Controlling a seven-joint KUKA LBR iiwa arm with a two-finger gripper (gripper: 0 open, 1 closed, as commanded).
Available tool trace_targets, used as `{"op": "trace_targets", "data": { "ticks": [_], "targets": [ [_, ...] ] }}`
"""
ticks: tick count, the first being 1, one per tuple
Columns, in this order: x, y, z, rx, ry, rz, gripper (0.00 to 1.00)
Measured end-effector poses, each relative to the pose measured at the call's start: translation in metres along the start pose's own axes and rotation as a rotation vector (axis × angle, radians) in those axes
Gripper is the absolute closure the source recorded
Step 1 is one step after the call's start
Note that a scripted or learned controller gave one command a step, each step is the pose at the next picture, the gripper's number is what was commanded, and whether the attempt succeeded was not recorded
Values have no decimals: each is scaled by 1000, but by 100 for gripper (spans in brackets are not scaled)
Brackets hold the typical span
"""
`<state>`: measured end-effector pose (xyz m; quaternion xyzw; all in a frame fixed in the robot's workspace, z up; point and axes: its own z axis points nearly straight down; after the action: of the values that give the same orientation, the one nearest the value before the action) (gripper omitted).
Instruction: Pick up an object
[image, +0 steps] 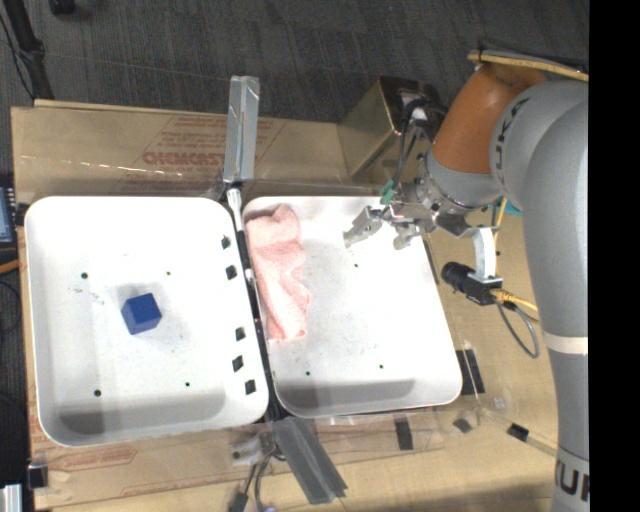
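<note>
A pink cloth (277, 270) lies crumpled along the left side of the right bin (400, 345), stretching from the far wall toward the middle. A small blue cube (141, 312) rests on the floor of the left bin (60, 260), left of centre. My gripper (382, 232) hangs over the far right part of the right bin, to the right of the cloth and apart from it. Its fingers (358, 232) are spread open with nothing between them.
A metal divider bar (241, 130) rises behind the seam between the bins. Small black clips (238, 335) line that seam. The arm's grey body (545, 230) fills the right side, beside the right bin's right wall.
</note>
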<state>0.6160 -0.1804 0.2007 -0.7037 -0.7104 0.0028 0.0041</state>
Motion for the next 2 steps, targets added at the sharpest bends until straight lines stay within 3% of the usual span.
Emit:
{"op": "trace_targets", "data": {
  "ticks": [1,2],
  "targets": [
    [58,-12,104,0,-1,-82,0],
    [82,-24,111,-5,-3,-160,0]
  ]
}}
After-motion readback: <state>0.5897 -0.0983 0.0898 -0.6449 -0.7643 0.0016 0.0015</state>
